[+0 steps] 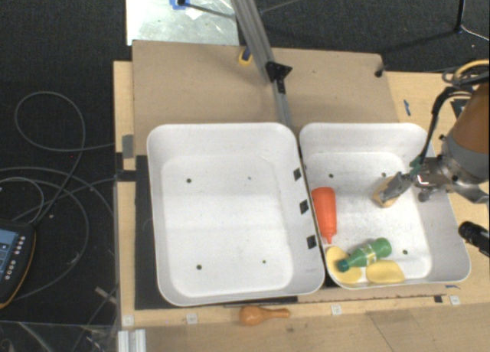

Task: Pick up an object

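The arm reaches in low over the right bin (pixel 360 138), wrist angled leftward. Its gripper (pixel 387 192) hangs above the bin's floor, up-right of the orange carrot (pixel 326 213); whether it is spread or pressed together cannot be told.

No lettering, number, brand or sign can be read anywhere — not on the two shallow white plastic bins (pixel 222 140), the orange carrot-shaped toy (pixel 326 211), the green bottle-shaped toy (pixel 366 253) or the brown bench top (pixel 191 75). The dark handheld pendant with a lit blue screen (pixel 14 255) at the left edge shows marks — too small to make out.
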